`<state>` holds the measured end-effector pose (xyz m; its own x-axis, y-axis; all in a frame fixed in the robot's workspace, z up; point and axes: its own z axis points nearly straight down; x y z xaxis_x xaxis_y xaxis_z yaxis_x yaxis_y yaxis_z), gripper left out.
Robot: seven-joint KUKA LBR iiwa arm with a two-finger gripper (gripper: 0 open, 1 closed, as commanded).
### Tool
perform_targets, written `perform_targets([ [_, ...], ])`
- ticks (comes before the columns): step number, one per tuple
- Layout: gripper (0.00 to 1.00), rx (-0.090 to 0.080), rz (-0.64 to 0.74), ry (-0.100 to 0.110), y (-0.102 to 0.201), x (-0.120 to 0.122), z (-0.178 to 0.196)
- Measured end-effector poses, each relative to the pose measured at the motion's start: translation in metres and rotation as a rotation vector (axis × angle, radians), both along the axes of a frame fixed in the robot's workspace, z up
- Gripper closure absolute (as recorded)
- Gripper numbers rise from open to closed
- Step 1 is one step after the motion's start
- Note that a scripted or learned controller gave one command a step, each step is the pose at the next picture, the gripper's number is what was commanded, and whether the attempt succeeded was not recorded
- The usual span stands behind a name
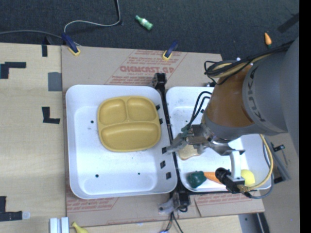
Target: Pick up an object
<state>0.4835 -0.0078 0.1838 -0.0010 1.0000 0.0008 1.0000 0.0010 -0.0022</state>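
over the right bin [184, 106], near its left wall, the claw [190, 147] hangs low under the grey arm [272, 96]. a tan object [188, 152] sits right at the claw tips, but i cannot tell whether the tips are apart, together or clamped on it. just below the claw lie a green piece [197, 179], an orange piece [211, 177] and, further right, a yellow one [248, 177]. left of the claw, across the divider, the left bin [77, 144] carries a yellow tray [129, 123] with three compartments. both bins rest on the tabletop [29, 144].
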Motion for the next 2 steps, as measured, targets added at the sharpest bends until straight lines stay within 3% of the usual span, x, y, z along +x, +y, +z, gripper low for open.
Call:
perform_targets([
  [2,0.0,0.0,0.0,0.0,0.0,0.0,0.0],
])
